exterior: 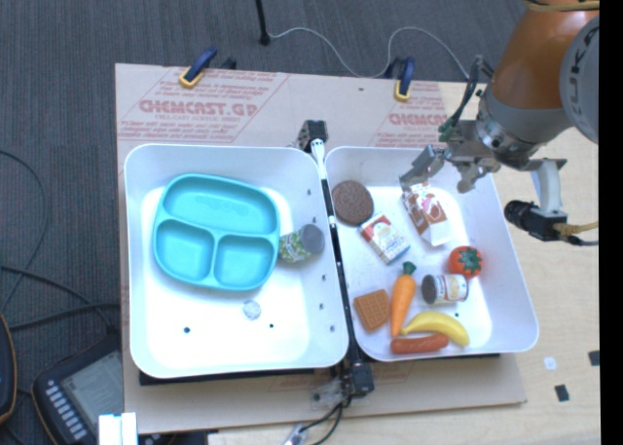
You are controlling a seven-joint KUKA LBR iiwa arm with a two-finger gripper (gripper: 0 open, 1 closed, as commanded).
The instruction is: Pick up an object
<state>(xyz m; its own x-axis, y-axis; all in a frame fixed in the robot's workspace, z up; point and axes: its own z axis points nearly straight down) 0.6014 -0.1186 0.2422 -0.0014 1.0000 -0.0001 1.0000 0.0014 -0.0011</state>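
My gripper hangs over the back of the right bin, its two fingers spread apart with nothing between them. Just below it lies a red and white carton. Further left in that bin are a brown round cookie and a smaller red and white box. Toward the front sit a tomato, a small can, a carrot, a square cracker, a banana and a sausage.
The left bin bears a blue divided tray, with a small green and grey object beside it. A black clamp sits at the back between the bins. A black cable connector juts out right of the gripper.
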